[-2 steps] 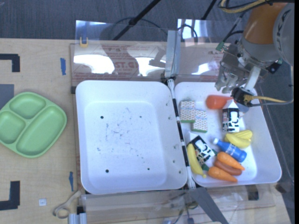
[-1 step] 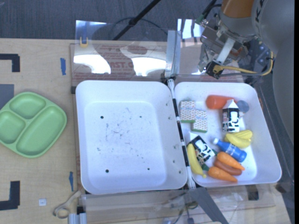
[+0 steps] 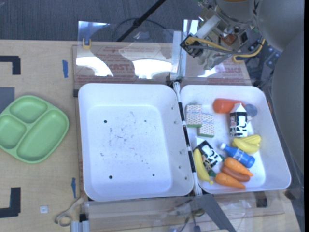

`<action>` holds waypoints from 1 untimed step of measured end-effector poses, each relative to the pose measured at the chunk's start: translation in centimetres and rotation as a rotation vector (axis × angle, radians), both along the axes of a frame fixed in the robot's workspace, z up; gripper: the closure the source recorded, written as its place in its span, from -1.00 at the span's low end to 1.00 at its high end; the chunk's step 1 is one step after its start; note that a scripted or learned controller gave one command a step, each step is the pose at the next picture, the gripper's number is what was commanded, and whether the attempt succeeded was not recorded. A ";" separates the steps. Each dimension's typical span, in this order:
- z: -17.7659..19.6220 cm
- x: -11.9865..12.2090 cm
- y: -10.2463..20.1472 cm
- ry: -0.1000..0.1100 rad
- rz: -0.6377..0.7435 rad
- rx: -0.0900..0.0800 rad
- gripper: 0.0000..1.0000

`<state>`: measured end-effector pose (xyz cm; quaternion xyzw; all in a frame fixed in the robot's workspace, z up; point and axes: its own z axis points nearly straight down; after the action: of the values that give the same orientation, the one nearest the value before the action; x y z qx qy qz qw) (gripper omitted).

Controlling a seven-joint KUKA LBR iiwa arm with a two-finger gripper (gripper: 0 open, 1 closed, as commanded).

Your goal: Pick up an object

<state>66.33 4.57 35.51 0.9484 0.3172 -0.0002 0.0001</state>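
Nearest the camera, along the front edge of the right bin [image 3: 277,170], two carrots [image 3: 232,172] are lying side by side, touching a banana [image 3: 199,166] that is resting against the bin's left wall. Just behind them a black-and-white carton [image 3: 210,155] and a blue bottle [image 3: 238,154] are leaning together, likely tumbled there loose for picking. Further back a yellow toy [image 3: 246,142] is sitting beside an upright black-and-white bottle [image 3: 238,121], with a patterned box [image 3: 199,119] toward the left wall and an orange piece [image 3: 226,105] near the far edge. The left bin [image 3: 94,98] is waiting alongside. A green divided plate [image 3: 32,127] is lying at the surface's left edge. Farthest off, the hand [image 3: 208,57] is hovering beyond the right bin's far edge, carrying nothing visible; how far open it is I cannot tell.
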 end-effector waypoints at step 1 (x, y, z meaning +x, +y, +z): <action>-2.3 -1.2 2.6 0.000 -0.311 0.002 1.00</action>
<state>65.15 7.20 33.26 0.9861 0.1664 0.0003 -0.0008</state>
